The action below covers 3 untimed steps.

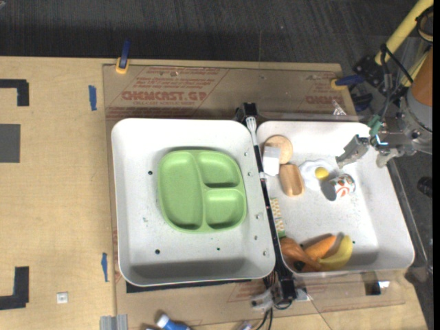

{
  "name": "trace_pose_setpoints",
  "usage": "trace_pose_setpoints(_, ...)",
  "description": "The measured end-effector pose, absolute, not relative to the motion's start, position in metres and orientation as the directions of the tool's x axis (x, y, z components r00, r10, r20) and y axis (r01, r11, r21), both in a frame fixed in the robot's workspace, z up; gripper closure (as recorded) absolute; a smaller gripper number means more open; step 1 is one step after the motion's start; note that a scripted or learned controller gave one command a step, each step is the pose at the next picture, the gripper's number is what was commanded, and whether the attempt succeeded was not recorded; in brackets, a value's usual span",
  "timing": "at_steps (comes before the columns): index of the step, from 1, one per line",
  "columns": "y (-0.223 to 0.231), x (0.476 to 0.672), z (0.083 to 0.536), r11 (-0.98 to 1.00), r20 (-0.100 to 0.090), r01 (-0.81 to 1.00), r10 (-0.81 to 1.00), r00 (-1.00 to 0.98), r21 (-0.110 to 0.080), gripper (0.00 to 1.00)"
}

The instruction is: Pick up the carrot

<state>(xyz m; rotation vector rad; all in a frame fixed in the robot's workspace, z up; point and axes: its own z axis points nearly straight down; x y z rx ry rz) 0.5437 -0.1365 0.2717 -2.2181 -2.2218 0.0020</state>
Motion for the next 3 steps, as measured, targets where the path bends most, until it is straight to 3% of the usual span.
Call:
trace_pose_setpoints(1, -0.126, 0.515, 0.269, -0.103, 0.002, 0.995, 0.995, 0.103, -0.006, 0.0)
trace_pose_setpoints(2, -0.127, 0.48, 0.269, 0.526, 0.002, 0.851, 0.851, -0.526, -0.001, 0.0)
trace_pose_setpoints(3, -0.131, 0.479, 0.195, 0.692, 0.004, 0.721, 0.721, -0.692, -0.001, 0.0)
